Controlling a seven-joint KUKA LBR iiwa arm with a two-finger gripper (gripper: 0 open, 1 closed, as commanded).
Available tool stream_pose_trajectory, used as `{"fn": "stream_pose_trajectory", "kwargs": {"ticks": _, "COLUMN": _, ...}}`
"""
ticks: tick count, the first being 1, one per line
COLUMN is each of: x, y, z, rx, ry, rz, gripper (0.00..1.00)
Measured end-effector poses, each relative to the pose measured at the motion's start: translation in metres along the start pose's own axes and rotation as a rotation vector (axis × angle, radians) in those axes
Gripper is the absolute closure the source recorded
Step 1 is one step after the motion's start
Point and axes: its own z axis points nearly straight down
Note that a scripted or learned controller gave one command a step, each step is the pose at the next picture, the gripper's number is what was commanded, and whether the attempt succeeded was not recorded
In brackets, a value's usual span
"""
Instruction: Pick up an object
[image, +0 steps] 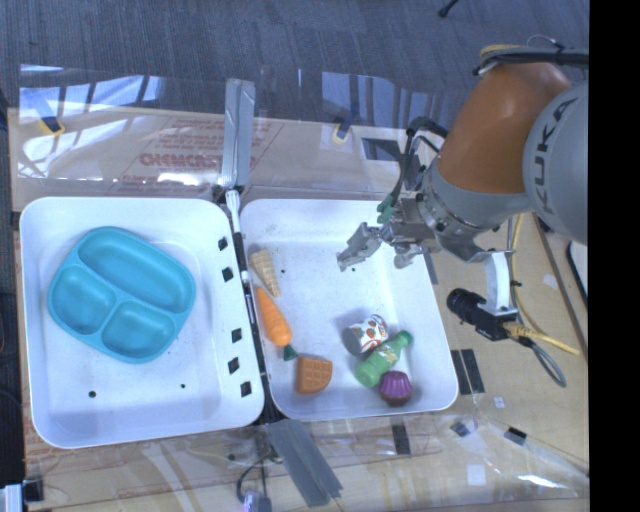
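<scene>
**Gripper open above the right bin, nothing held**

The gripper (378, 247) hangs over the upper right part of the right bin (300, 215), its two fingers spread apart with nothing between them. The toys lie below and to its left – a cone-shaped piece (265, 271) by the bin's left wall, an orange carrot (273, 318) just under it, and a waffle-like piece (313, 374) lower still. Directly below the gripper, well apart from it, sit a small round white-and-red toy (368, 333), a green piece (381, 362) touching it, and a purple piece (395, 386). Far to the gripper's left, the left bin (40, 400) on the counter holds a blue divided plate (122, 292).
</scene>
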Motion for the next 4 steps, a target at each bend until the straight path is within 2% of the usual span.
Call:
{"fn": "stream_pose_trajectory", "kwargs": {"ticks": 1, "x": -0.032, "y": -0.036, "z": 0.115, "rx": 0.002, "ry": 0.001, "rz": 0.011, "gripper": 0.00}}
{"fn": "stream_pose_trajectory", "kwargs": {"ticks": 2, "x": -0.066, "y": -0.045, "z": 0.182, "rx": -0.003, "ry": 0.000, "rz": -0.024, "gripper": 0.00}}
{"fn": "stream_pose_trajectory", "kwargs": {"ticks": 3, "x": -0.065, "y": -0.044, "z": 0.172, "rx": -0.003, "ry": 0.000, "rz": -0.031, "gripper": 1.00}}
{"fn": "stream_pose_trajectory", "kwargs": {"ticks": 4, "x": -0.065, "y": -0.044, "z": 0.172, "rx": -0.002, "ry": 0.000, "rz": -0.031, "gripper": 0.00}}
